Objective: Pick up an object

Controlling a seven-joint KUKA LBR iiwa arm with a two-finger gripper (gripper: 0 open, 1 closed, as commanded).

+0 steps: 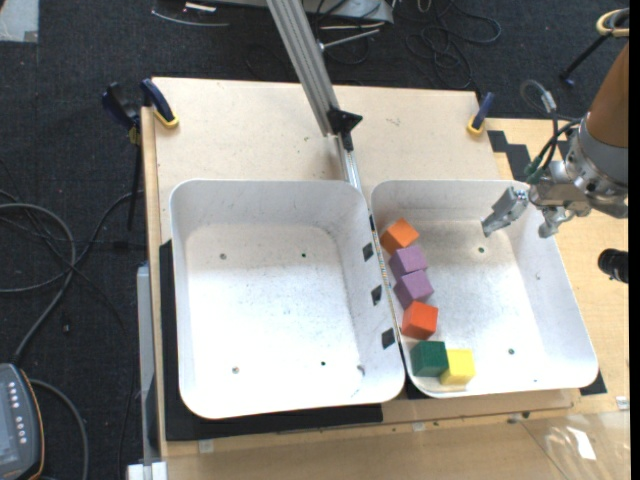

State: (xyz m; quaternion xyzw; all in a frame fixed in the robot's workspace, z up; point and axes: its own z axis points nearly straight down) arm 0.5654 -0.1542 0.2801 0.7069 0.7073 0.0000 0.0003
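gripper (524,213): fingers spread apart, nothing between them, over the upper right edge of the right bin (545,298)
arm (605,138): enters from the right, above the surface (250,133)
blocks: a column along the right bin's left wall, well apart from the gripper
order, top to bottom: orange cube (400,235), purple cube (408,261), second purple cube (414,286), red-orange cube (420,318), green cube (429,357), yellow cube (459,365) touching the green one
left bin (265,298): just beside the right bin
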